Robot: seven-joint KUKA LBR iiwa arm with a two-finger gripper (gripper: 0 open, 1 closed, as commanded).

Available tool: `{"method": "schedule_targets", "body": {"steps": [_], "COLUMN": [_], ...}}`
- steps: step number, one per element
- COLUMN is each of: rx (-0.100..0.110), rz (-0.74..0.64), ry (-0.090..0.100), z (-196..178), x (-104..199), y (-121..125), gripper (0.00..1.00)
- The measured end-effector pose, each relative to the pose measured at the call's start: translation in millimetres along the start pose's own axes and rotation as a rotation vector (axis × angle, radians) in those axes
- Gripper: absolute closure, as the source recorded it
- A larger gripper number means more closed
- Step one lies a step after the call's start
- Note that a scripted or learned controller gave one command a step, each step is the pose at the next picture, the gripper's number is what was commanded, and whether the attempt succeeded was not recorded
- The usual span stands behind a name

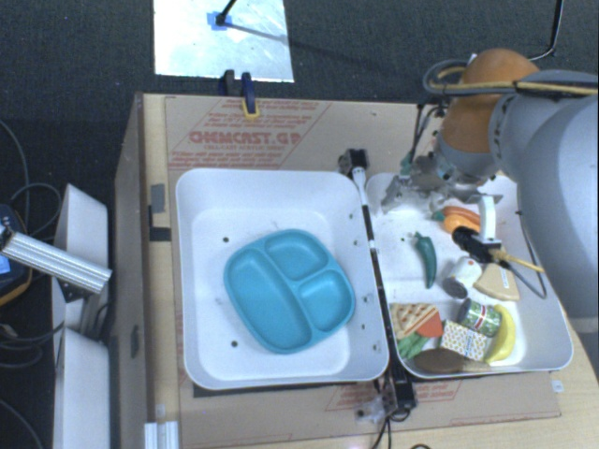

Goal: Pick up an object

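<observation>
Nearest me, at the six o'clock end of the right-hand white plastic bin point(559, 344), lies a heap of small toy foods: a square waffle-patterned cracker point(415, 320), a green-labelled tin can point(480, 317) and a yellow plastic banana point(506, 337). Just beyond, towards twelve o'clock, a slim green plastic chilli pepper point(427, 255) lies apart on bare floor; it looks light, stiff and slick, best pinched across its middle. The left bin point(201, 204) holds a blue divided plastic plate point(288, 289). Farthest, the gripper point(418, 187) hovers at the right bin's twelve o'clock end; I cannot tell how it is set.
</observation>
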State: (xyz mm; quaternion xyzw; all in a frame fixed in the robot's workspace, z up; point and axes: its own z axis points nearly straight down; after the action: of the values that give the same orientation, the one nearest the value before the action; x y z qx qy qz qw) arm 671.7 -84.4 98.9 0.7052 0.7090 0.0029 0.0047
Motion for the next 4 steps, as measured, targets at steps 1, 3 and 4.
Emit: {"method": "schedule_targets", "body": {"steps": [1, 3, 4], "rx": [0.01, 0.01, 0.008], "rz": [0.004, 0.004, 0.003], "ry": [0.001, 0.002, 0.003], "z": [14, 14, 3], "x": [-37, -27, -27], "y": [-45, -79, -78], "gripper": [0.0, 0.0, 1.0]}}
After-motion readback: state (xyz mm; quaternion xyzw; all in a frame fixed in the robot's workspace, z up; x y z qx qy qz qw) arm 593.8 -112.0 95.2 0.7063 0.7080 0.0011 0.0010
